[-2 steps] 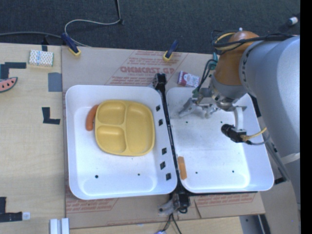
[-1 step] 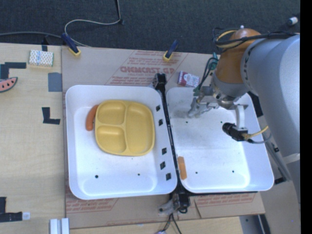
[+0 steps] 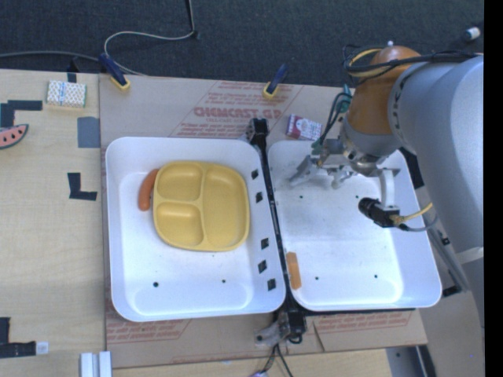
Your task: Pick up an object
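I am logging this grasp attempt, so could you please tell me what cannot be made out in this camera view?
- Gripper: small and blurred over the right bin; its state is unreadable.
- Orange sausage-like object: partly tucked under the yellow divided plate in the left bin; its full shape is hidden.
- Small orange piece: too small to identify.
- Small packet: print too small to read.

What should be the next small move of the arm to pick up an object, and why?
Probably move the gripper toward the small orange piece at the right bin's near-left edge. The gripper sits over bare bin floor at the far side, with nothing visible between its fingers.
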You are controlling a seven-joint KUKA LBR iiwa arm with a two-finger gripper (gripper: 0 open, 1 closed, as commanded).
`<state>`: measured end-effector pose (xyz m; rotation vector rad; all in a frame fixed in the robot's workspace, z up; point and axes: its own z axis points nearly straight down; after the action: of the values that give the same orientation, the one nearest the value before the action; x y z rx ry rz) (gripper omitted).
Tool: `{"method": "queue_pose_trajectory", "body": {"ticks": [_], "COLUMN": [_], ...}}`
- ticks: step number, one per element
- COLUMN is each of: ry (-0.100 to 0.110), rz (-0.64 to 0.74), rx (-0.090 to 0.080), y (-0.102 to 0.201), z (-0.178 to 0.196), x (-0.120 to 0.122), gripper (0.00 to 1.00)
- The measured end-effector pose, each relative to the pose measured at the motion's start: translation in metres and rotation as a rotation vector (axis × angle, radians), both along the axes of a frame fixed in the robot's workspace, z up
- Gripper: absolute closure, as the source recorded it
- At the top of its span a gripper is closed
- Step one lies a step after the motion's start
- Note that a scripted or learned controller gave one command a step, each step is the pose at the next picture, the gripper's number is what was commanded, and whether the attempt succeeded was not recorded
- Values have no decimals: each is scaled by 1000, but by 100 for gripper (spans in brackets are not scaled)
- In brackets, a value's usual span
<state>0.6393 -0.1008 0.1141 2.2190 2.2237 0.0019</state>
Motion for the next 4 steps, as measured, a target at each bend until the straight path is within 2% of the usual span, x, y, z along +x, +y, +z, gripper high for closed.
{"method": "queue_pose_trajectory", "body": {"ticks": [1,2,3,4], "ry": [1,1,1,-1], "rz": [0,0,-2,-2], "rx": [2,2,-2,-3], "y": [1,1,6,5], "z": [9,9,-29,-18], "x": [0,0,1,2], "gripper": [100,0,0,100]}}
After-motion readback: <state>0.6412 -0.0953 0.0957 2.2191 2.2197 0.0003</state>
